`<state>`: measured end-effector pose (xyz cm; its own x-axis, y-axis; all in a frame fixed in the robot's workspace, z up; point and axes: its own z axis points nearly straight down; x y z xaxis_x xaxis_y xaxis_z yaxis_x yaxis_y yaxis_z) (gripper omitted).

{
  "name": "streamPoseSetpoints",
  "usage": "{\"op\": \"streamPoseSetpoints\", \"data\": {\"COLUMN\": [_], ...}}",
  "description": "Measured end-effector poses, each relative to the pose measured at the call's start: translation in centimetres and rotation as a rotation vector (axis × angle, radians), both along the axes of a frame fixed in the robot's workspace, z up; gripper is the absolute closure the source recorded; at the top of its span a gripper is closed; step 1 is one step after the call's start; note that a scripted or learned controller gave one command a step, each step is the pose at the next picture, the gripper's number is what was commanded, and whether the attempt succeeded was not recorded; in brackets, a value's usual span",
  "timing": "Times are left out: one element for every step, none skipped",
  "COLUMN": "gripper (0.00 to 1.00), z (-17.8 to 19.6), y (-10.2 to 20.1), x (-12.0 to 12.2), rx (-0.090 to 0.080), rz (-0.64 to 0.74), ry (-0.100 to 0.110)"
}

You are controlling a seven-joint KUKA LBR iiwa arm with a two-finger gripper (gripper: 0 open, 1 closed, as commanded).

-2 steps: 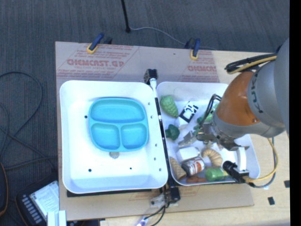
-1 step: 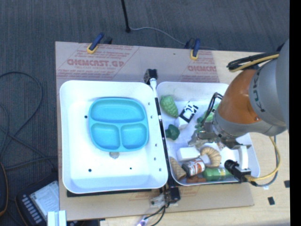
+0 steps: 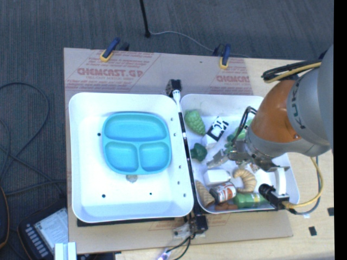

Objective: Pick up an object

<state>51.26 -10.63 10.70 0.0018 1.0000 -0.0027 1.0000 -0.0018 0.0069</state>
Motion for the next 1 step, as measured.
{"op": "streamPoseSetpoints", "data": {"gripper": [0.00], "z": [-1.64], "y": [1.17], "x": [-2.32], "rx": [-0.002], "rz": [0.001], "ry": [-0.011]}}
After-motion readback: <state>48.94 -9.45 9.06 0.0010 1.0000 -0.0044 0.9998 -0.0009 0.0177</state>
